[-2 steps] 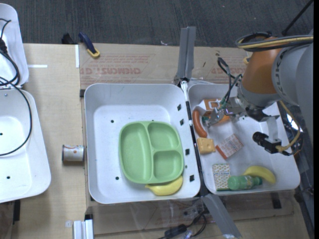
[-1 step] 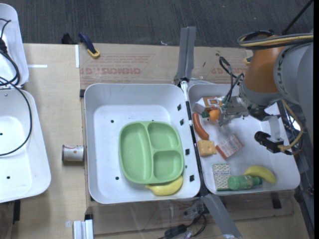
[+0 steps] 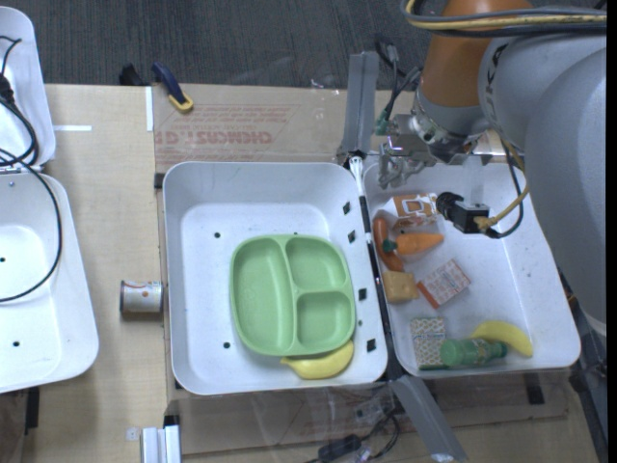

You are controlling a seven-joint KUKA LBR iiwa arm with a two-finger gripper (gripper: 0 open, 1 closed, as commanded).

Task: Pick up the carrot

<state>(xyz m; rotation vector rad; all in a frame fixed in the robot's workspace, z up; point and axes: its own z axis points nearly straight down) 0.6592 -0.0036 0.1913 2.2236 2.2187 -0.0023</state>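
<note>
Overhead, the gripper hangs above the right bin's far-left corner, fingers slightly apart, holding nothing
One carrot lies below it; two bananas: one here, one beside the left bin's single green tray

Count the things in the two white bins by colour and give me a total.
Green: 2, divided plate, bottle
Yellow: 2, bananas
Orange: 1, carrot
Other small packets and blocks: 4, tan, red-patterned, pale, orange-white
Total: 9
</note>
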